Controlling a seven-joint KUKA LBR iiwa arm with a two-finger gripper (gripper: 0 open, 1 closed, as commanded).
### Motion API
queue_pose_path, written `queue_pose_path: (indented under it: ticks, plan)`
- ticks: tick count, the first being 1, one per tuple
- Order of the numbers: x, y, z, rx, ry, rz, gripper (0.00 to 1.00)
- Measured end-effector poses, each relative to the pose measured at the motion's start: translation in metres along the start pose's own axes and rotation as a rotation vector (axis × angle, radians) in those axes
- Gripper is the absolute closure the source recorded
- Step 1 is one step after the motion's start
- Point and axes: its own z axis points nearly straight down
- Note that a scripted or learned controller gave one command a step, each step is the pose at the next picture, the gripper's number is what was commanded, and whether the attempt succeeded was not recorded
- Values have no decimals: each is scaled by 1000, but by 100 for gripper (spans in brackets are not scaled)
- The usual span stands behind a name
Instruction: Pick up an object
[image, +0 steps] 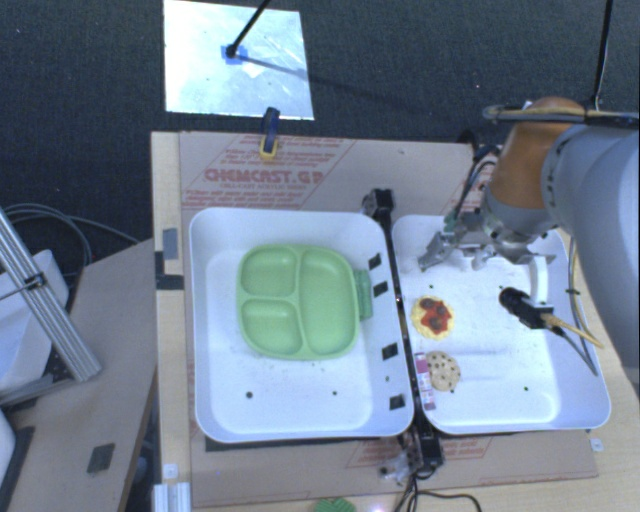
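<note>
My gripper (450, 260) hangs over the far part of the right bin (575, 400), open, with nothing between its fingers. Just in front of it lies a small yellow pizza toy (434, 316) with red topping, a short way below the fingertips and not touched. Nearer the front sits a chocolate-chip cookie toy (444, 371). A thin pink stick (424, 378) lies along the right bin's left wall beside the cookie. The grey arm with its orange band (525, 165) comes in from the upper right.
The left bin (215, 400) holds a green divided plate (298, 301). A black divider with clips (385, 300) runs between the bins. Cardboard (300, 170) lies under both bins, with a yellow-and-blue clamp (269, 135) at its far edge.
</note>
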Motion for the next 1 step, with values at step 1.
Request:
queue_pose_path:
  ticks: [1]
  plan:
    - [9,-49,22,16,3,7,0]
